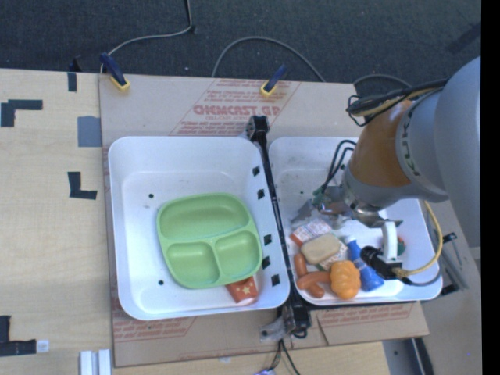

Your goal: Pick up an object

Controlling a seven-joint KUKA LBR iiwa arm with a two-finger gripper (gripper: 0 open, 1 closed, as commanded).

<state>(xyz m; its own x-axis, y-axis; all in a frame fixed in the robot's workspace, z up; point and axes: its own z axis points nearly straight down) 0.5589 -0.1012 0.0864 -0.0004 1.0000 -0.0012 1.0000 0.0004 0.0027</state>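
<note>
Arm reaches into the right bin from the right. Pincer sits low over the clutter; whether spread or pressed together cannot be told. Just below it: a wrapped packet, tan bread piece, orange fruit, possibly a sausage. Left bin holds a green divided plate.

A pale wooden desk marked with dark tape pieces carries a printed cardboard sheet held by two blue-and-yellow clamps, with dark carpeted floor and thin cables beyond.
</note>
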